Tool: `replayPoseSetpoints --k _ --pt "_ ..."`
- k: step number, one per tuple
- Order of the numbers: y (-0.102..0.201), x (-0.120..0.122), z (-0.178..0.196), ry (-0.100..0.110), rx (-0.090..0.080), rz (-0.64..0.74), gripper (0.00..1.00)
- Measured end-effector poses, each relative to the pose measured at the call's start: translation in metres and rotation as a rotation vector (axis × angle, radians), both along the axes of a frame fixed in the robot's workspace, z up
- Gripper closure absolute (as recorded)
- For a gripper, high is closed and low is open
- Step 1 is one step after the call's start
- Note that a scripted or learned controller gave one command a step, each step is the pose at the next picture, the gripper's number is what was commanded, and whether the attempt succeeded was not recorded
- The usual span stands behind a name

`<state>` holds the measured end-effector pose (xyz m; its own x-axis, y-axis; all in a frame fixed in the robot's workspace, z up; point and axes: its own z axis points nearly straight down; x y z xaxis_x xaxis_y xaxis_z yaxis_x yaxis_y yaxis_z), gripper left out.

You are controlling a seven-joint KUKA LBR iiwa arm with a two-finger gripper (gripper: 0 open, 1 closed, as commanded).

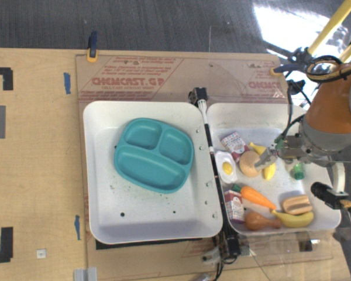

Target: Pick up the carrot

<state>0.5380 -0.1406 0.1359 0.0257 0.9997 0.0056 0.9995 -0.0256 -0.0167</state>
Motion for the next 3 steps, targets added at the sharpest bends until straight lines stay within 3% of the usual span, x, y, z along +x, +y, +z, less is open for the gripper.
replayPoseSetpoints --k 1,2,3 --pt "0.033 -0.046 -0.044 -0.020 -0.007 0.019 0.00" --pt "0.031 0.063 -0.046 -0.022 -0.008 -0.097 0.00" --pt "0.012 -0.019 -0.047 -0.027 -0.009 0.125 0.00"
